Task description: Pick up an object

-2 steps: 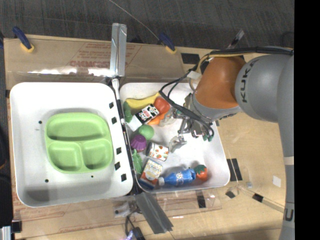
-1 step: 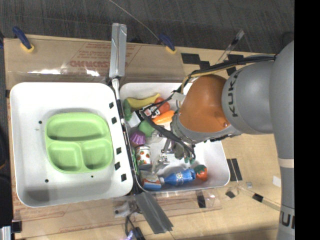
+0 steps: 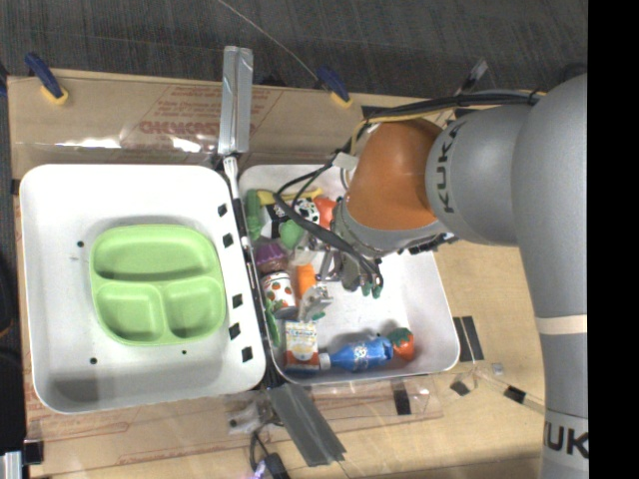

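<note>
Tool point(image 3: 344, 272): lowered into the right bin point(image 3: 434, 297), hanging beneath the arm's point(image 3: 499, 168) orange band point(image 3: 394, 183), over the cluttered left half of that bin. Whether it is open, closed or gripping anything cannot be told — the wrist and cabling hide most of it (only dark tips show).

Just beside the tool to the left lie an orange piece point(image 3: 306, 274) and a small printed can point(image 3: 279, 289). Above them, a purple item point(image 3: 270, 255) and green items point(image 3: 268, 218). Near the bin's lower wall, a blue bottle point(image 3: 357, 352) lies on its side, with a small carton point(image 3: 301, 342) touching its left end.

Left bin point(image 3: 50, 267): holds a green compartment tray point(image 3: 157, 282), flat. Both bins sit side by side on the counter point(image 3: 489, 297).
</note>
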